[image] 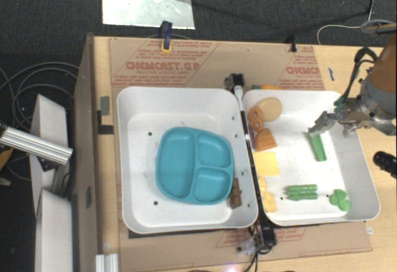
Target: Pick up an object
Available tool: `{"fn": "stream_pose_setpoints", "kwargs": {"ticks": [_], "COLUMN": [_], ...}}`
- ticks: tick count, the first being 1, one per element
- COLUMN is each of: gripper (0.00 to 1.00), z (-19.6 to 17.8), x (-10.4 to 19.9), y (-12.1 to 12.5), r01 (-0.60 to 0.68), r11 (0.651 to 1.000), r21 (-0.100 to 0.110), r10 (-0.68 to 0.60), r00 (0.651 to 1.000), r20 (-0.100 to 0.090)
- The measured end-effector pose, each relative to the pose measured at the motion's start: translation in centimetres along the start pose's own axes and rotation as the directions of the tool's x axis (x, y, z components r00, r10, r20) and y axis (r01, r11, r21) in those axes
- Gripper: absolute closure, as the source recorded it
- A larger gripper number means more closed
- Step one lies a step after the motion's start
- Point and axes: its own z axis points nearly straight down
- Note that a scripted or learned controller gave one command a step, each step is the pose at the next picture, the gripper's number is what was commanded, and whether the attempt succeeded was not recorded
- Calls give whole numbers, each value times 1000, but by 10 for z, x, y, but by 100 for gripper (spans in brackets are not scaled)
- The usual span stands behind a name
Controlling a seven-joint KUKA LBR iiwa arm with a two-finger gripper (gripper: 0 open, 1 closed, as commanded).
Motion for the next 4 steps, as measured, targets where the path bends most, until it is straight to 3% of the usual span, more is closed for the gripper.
{"fn": "stream_pose_setpoints", "kwargs": {"ticks": [1,2,3,4], "gripper": [0,100,0,0], "z": [114,97,97,143], "x": [-33,-32,-32,-47], "y": [23,25,25,38], "r01": [-3,-2,-1,-3], "r11": [1000,1000,1000,1000], "r21": [6,-3,-3,0], "r10": [3,2,1,3], "r00": [1000,1000,1000,1000], "r20": [0,1,1,2]}}
